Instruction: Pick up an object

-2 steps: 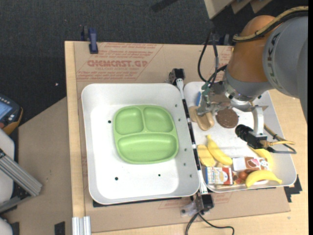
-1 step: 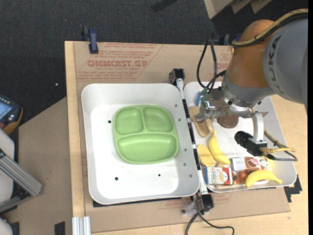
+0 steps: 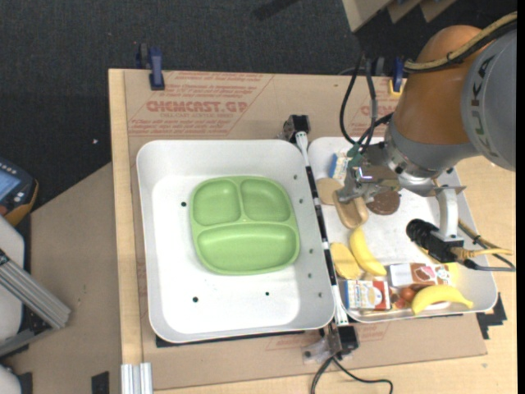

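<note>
Green plastic is what I see first on my feed: a divided plate with three compartments lies flat near the middle of the left bin, and the white floor shows all round it. That bin sits on a tan bench printed with red lettering, with a blue clamp on its far edge. Moving across the seam where the two bins touch, I come to the right bin, which holds everything there is to pick. At its far left corner a small blue item lies against the wall. Just in front of it is a tan piece, and the jaws hang directly over it, close to the bin's left wall. From this slant I cannot tell whether the jaws are spread or pressed together, and I see nothing clearly pinched between them. A brown disc lies just beside the tan piece, partly under the wrist. Nearer to me a banana lies at a slant, touching a yellow block on its left. In front of those, a red and white carton rests against the near wall. Further right a second banana curves along the near right corner, with some small reddish things just behind it that I cannot make out. The arm, grey with its orange band, reaches in over the far right of this bin.
</note>
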`<act>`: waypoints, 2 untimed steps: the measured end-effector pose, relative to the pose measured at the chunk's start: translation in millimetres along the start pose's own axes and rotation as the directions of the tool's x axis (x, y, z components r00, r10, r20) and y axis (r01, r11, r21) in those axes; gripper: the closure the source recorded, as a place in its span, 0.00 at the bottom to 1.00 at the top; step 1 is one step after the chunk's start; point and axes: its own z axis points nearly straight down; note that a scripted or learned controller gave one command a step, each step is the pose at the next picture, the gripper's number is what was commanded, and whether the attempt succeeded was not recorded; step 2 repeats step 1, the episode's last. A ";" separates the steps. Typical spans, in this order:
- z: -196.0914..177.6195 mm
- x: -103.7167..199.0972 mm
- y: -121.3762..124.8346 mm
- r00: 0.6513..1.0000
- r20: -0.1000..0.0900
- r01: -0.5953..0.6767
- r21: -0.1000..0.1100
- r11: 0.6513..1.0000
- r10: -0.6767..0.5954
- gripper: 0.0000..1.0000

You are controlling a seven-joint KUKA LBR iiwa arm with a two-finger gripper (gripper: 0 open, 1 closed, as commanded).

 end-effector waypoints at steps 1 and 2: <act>1.8 49.7 15.8 1.000 -0.002 0.006 0.001 1.000 -0.006 1.00; 1.8 49.7 15.8 1.000 -0.002 0.006 0.001 1.000 -0.006 1.00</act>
